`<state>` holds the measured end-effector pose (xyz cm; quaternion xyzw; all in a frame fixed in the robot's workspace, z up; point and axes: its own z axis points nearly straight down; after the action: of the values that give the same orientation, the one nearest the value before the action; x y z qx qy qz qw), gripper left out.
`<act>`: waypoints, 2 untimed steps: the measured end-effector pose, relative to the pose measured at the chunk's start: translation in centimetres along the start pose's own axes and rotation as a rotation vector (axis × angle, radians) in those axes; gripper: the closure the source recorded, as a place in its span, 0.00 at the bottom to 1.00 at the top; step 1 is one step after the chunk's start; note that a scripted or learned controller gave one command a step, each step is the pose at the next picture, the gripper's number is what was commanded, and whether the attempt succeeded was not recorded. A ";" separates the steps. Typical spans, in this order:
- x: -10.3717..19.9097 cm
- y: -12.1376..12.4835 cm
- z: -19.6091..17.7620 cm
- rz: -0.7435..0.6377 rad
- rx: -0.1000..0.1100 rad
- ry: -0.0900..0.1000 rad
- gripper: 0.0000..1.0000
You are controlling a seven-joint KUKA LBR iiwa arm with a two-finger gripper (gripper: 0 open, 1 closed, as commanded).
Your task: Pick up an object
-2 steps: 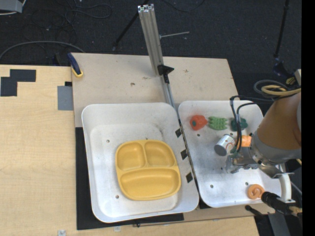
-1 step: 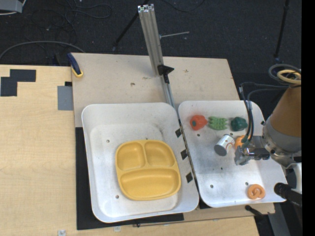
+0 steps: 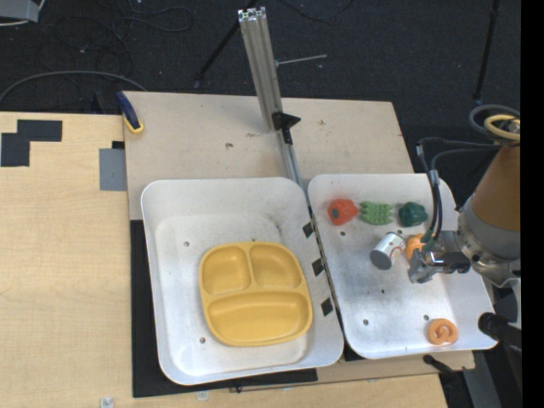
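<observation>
The right bin holds several small objects. A red vegetable-like toy, a light green piece and a dark green piece lie in a row near its far edge. A silver cylinder lies on its side in the middle. An orange ring rests near the front right corner. My gripper hangs low over the bin's right half, just right of the silver cylinder, with a small orange piece right beside its upper left side. I cannot see anything held in it.
The left bin carries a yellow divided plate. An aluminium post rises behind the bins, and a thin rail runs from it down between them. The arm's grey and orange body stands over the right bin's right rim.
</observation>
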<state>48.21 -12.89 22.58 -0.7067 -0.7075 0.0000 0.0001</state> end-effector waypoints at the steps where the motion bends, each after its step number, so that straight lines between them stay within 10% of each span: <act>1: 4.8 1.6 -0.8 -0.003 0.002 0.001 1.00; 2: 10.2 2.2 0.5 -0.004 0.006 0.002 1.00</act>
<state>50.43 -2.69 22.09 -0.7054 -0.7088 0.0012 0.0030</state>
